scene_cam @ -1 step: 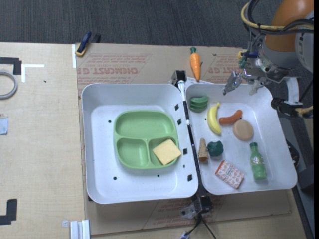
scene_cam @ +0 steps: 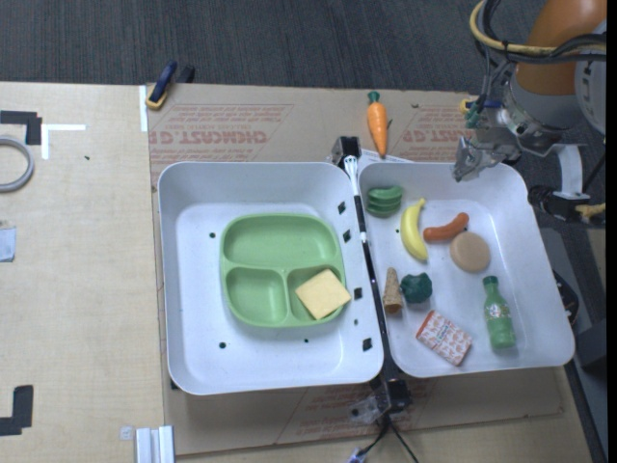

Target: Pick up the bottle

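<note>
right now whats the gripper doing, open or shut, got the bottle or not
Gripper: over the far rim of the right bin, open or shut cannot be told. Nothing between its fingers; the bottle lies in the bin, apart from it.

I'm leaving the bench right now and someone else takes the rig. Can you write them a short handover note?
Pincer: above the far edge of the right bin, holding nothing that I can see; finger state unclear.
Green bottle: lying in the right bin near its right wall, beside the round tan piece and the red-and-white packet.
Done: nothing yet; bottle untouched.
Left: bring the pincer over the bottle, lower it, grasp, lift.
</note>
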Controlling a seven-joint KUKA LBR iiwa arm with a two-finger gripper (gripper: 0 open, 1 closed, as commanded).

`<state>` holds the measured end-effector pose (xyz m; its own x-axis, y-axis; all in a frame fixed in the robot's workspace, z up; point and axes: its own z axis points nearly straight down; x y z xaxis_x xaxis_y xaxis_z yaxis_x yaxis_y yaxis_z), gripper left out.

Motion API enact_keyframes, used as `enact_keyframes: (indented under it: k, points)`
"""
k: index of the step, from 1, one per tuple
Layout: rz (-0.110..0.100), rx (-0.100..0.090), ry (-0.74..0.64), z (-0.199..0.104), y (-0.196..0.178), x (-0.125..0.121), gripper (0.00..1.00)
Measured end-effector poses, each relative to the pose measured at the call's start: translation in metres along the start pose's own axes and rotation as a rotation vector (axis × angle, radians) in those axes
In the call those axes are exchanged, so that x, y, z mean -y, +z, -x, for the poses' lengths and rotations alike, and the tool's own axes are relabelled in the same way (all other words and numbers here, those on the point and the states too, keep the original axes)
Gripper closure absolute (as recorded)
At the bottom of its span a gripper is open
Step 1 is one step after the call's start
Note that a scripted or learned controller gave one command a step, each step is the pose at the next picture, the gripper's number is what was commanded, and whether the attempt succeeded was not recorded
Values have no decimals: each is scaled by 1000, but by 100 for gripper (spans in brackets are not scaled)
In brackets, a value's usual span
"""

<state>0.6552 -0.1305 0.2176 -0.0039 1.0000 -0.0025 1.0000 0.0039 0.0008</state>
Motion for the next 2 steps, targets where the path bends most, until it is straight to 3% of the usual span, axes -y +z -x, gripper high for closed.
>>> enact_keyframes:
  k: [1, 2]
  points:
    - [-1, -2, -119, -59, 11, 69, 100]
    - [-2, -2, 3, -54, -4, 117, 100]
